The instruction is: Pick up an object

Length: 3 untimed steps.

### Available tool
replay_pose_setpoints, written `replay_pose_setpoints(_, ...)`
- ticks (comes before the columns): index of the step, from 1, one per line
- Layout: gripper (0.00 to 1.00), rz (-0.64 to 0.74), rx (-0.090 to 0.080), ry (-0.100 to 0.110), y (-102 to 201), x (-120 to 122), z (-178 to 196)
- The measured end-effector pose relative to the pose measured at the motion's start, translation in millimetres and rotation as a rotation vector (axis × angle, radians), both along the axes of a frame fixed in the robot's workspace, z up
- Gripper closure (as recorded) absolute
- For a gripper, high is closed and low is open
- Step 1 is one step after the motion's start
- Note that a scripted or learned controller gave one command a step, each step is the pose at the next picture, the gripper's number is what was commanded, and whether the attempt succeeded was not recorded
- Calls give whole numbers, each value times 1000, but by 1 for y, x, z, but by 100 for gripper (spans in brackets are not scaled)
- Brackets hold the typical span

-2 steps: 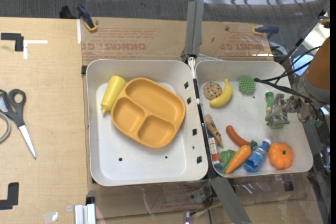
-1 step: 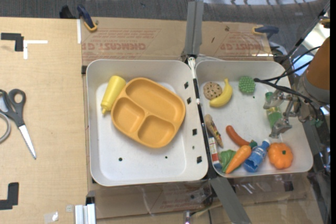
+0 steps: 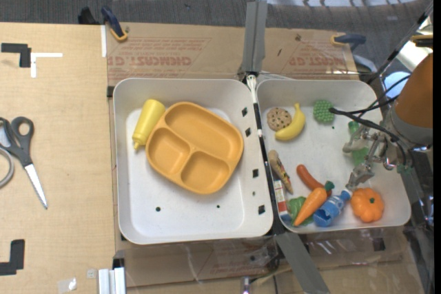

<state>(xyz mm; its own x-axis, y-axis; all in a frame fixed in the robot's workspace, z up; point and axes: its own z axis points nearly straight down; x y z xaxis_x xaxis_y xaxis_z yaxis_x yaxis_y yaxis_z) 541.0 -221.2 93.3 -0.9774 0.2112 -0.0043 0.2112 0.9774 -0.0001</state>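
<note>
Approach step: gripper (image 3: 364,160) low in right bin (image 3: 324,148), no obj held.
Fingers look spread, nothing btwn them. Nearest pick: orange pumpkin (image 3: 367,206) just below, front-right corner; blue bottle (image 3: 331,209) beside it. Next, prob. shift fwd over pumpkin, drop, close.

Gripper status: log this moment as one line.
metal two-finger gripper above right white bin | near small orange pumpkin | nothing seen between fingers | pick pending

place: robotics lab | signs: clamped cardboard backing (image 3: 207,51), two white bins (image 3: 124,169), scissors (image 3: 24,155) on bench (image 3: 55,217)
</note>
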Motion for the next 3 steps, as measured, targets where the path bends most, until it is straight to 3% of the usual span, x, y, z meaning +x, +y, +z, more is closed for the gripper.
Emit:
replay_pose_setpoints(1,100,3,-2,-5,1,2,10)
replay_pose_setpoints(2,0,3,-2,-5,1,2,10)
replay_pose_setpoints(3,100,6,-4,-9,1,4,20)
